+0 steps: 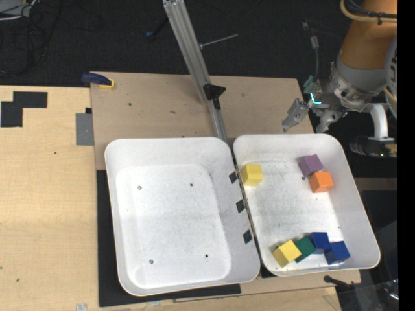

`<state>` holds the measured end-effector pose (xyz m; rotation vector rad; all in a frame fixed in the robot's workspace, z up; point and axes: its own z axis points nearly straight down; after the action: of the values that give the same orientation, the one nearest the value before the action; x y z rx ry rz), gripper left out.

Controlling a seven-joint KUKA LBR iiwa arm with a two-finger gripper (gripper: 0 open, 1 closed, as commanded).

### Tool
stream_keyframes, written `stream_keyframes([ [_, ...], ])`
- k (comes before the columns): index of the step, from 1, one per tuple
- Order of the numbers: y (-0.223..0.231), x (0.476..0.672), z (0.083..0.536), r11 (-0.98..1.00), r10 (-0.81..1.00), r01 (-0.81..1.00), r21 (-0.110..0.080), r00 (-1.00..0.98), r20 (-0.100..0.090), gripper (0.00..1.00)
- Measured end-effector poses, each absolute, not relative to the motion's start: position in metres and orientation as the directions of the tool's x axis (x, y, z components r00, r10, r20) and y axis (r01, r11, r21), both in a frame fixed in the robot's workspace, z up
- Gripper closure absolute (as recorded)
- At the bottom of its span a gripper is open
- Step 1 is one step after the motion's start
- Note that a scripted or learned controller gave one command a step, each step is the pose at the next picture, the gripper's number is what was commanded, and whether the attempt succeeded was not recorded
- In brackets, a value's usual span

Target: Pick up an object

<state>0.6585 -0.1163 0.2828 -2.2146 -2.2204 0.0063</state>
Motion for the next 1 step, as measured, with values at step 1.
stream_keyframes([
  [1,-0.1161,0.6592,0.2852,0.005,1.0,1.0,-0.003,-0.005,0.0,0.0],
])
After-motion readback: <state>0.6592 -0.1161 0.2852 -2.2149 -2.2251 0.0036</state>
